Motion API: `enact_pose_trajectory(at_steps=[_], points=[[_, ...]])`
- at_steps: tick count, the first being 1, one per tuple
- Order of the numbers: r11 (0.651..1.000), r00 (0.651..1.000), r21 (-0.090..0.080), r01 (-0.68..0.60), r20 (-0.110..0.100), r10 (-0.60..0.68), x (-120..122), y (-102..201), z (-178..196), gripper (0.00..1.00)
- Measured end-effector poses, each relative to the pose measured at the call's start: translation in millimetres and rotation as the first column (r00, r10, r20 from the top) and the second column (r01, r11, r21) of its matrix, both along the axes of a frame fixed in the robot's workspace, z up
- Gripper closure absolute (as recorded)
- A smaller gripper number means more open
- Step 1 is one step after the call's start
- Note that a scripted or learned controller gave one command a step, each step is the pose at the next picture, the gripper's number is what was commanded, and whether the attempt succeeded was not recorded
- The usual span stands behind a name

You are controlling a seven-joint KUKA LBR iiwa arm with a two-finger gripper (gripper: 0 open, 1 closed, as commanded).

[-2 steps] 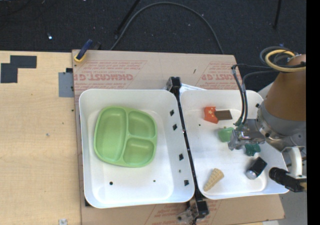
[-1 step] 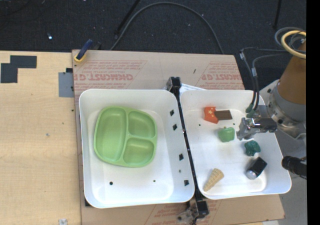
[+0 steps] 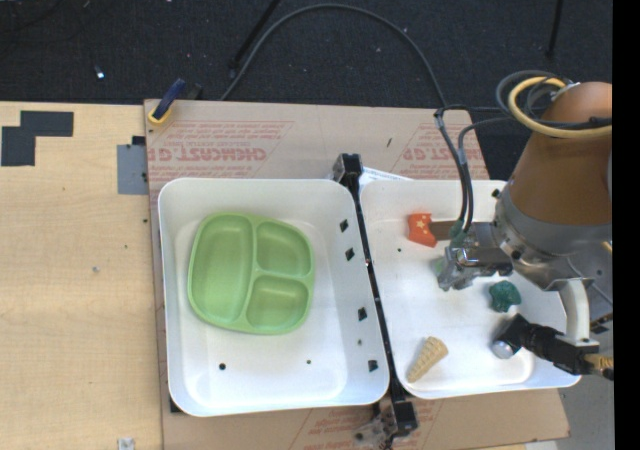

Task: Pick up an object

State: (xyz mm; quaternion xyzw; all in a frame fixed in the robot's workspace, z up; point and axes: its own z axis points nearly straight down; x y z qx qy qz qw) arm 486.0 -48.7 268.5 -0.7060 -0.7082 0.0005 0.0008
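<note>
We see a green plastic divided plate (image 3: 251, 272) lying flat in the left shallow white bin (image 3: 180, 358). Both bins rest on a brown printed cardboard sheet (image 3: 270, 138).

Orange block (image 3: 421, 229), teal lump (image 3: 503, 295), tan cone (image 3: 427, 358) lying apart in right bin (image 3: 400, 338).

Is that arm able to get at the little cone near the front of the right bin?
Probably yes. The cone lies alone on the bare floor of the right bin, with nothing on top or pressed against it. The gripper hangs in the same bin, farther back.
</note>
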Motion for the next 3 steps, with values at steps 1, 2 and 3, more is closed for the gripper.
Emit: enact_pose_trajectory(at_steps=[1,2,3], points=[[1.0,1.0,0.0,0.0,0.0,0.0,3,43,-13,1.0],[1.0,1.0,-0.001,0.0,0.001,0.0,8,95,-13,1.0],[1.0,1.0,0.0,0.0,0.0,0.0,1,137,-18,1.0]])
